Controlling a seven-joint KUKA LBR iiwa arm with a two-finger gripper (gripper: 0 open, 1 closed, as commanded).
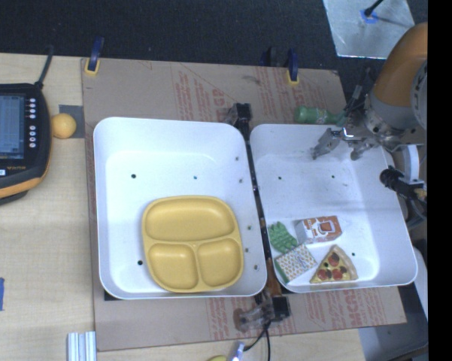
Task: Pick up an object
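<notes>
While the gripper [338, 143] hangs over the far part of the right bin [383, 224], at about one o'clock from the bin's middle, its two fingers stand apart with nothing between them. Candidates for the pick lie clustered at the bin's near edge, around six to seven o'clock: a small milk-carton toy [318, 229], a pizza-slice toy [334, 266], a green piece [282, 237] and a checkered flat packet [295, 262] that touches or nearly touches its neighbours. Across in the left bin [113, 201] sits a yellow divided tray [192, 242], toward six o'clock. By my reading the reach has not yet begun, so the arm should travel toward the near edge, choose the piece with most free room, likely the pizza slice at the cluster's four o'clock, align the fingers across its narrow span, descend low, and close squarely so nothing beside it is nudged.
</notes>
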